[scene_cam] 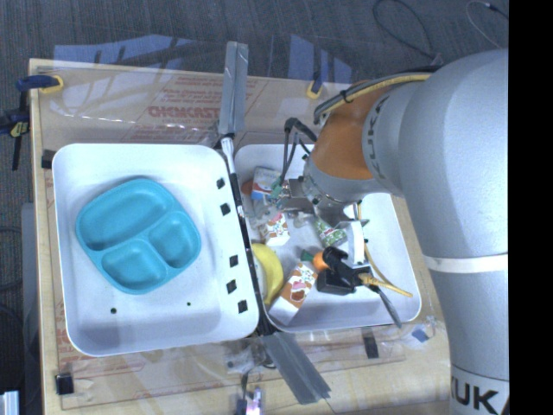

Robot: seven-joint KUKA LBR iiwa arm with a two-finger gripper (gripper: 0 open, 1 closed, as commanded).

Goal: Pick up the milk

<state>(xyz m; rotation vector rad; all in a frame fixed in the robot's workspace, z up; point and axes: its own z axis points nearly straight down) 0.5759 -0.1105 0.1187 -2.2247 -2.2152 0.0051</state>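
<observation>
Several small cartons lie in the right bin [397, 232]. A white carton with red print [276, 227], which may be the milk, lies near the bin's left wall. Another white, red and blue carton [263, 185] lies at the back left. A carton with brown and orange print [299, 285] rests at the front beside a banana [270, 269]. My gripper [299, 200] hangs low over the back middle of this bin, just right of the two white cartons. The wrist hides its tips, and I see nothing held.
The left bin [78, 318] holds a blue three-part tray [138, 232]. A small orange thing [320, 260] and a green and white packet [329, 230] lie under the wrist. The grey arm covers the right bin's right side.
</observation>
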